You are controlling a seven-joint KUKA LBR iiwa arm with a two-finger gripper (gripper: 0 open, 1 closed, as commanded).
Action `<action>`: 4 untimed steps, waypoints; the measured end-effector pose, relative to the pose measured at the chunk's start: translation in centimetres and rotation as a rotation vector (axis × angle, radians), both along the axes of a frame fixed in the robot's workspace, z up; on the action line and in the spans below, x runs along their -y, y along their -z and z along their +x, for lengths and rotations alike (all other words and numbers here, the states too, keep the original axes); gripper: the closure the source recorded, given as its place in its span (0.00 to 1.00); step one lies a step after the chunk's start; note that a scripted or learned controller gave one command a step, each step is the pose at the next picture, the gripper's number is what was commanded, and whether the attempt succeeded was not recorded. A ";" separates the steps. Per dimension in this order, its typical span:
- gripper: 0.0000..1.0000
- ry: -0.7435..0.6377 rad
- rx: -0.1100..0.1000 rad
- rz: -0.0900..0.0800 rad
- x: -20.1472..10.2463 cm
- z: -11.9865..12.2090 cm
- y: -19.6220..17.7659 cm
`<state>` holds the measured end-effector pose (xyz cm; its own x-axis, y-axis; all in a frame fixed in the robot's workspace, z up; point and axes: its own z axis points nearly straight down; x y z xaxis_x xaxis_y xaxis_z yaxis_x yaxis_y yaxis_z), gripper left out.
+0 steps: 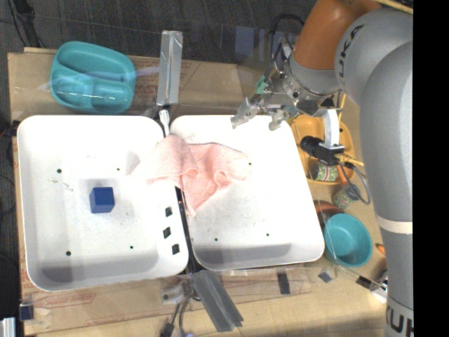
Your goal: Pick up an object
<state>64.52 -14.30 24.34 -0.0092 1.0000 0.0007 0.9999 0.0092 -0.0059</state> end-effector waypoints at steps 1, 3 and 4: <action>0.00 -0.103 0.004 0.000 0.5 -2.5 15.2; 0.00 -0.336 0.008 -0.001 5.3 -0.4 15.0; 0.00 -0.473 0.003 0.003 4.7 -1.9 15.2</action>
